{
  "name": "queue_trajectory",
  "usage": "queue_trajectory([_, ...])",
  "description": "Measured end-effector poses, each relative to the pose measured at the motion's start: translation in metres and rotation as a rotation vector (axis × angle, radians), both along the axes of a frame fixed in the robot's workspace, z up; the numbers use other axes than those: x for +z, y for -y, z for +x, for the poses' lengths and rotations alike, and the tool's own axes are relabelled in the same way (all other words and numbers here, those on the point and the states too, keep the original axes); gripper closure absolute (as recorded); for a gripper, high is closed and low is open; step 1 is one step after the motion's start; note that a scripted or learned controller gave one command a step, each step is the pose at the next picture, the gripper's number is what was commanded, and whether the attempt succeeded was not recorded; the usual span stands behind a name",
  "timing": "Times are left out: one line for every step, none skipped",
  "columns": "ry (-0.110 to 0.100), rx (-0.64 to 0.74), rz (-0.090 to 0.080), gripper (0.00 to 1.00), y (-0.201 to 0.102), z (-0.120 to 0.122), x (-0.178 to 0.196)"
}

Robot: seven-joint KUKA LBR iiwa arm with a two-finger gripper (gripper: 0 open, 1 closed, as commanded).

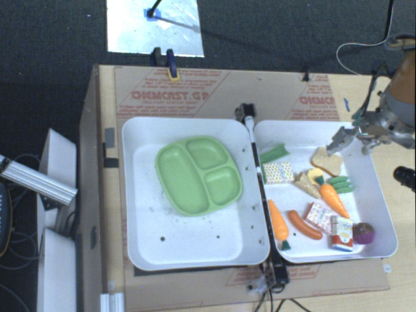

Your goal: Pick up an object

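Toy foods [312,200] fill right bin [383,203]; left bin [140,194] holds green tray [198,174]; gripper [351,137] spread open, unladen

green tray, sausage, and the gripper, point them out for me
green tray [198,175], camera view, on the divider between its compartments
sausage [305,225], camera view, on the middle of its length
gripper [348,139], camera view, midway between its fingertips, over the right bin's far edge

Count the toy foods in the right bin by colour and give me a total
Orange: 2, carrot with green top and plain carrot
Green: 1, flat strip
Red-orange: 1, sausage
Tan: 2, bread slice and wedge
Purple: 1, round piece
Patterned packets: 3
Total: 10
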State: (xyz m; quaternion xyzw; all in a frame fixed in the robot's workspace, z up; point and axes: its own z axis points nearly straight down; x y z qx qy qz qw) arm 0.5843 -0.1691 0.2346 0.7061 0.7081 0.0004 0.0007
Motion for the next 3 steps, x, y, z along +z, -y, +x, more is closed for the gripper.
queue_trajectory([-0.003, 0.001, 0.0, 0.0, 0.026, 0.069, -0.141])
queue_trajectory([0.001, 0.003, -0.001, 0.0, 0.016, 0.085, -0.149])
queue_trajectory([0.0, -0.002, 0.0, 0.0, -0.002, 0.013, -0.15])
